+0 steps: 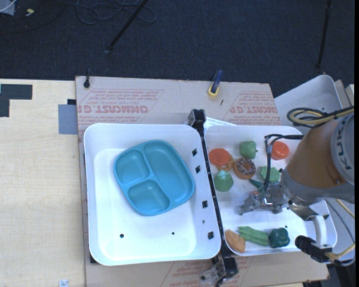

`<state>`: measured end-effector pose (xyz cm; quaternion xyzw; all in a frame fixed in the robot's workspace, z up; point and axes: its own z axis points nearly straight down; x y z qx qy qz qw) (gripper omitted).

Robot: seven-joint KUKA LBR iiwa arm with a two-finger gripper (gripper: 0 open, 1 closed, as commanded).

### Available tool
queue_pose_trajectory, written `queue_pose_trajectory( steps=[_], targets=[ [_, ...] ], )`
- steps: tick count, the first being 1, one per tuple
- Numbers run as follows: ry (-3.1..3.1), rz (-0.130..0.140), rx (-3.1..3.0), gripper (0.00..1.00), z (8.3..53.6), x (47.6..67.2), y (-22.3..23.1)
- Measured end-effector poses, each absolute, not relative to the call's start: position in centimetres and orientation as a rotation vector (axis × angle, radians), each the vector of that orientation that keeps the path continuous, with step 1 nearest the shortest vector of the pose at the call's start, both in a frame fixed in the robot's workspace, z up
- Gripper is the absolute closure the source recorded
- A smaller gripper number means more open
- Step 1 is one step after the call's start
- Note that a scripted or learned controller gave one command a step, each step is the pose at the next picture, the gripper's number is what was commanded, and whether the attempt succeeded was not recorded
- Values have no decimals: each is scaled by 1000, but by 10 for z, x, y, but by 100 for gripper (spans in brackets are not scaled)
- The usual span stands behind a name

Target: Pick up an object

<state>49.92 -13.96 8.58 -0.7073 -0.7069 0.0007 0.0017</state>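
gripper [251, 205] sits low in the right bin, can't tell its state, green veggie [254, 235] lies just below, long axis running left-right

A light blue plastic plate with three compartments [153, 177] lies tilted in the left shallow white bin [102, 232]. That bin sits on a brown printed cardboard sheet [137, 103] spread across the pale wooden desk [30, 190]. A blue and yellow clamp [215, 84] grips the cardboard's far edge. Beyond the desk, black cables [102, 5] trail over dark blue carpet [227, 34].
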Motion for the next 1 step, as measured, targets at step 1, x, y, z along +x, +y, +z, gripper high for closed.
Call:
queue_pose_trajectory(
  steps=[1],
  targets=[
    [-2210, 1, -2228, 100, 98, 499, -142]
  ],
)
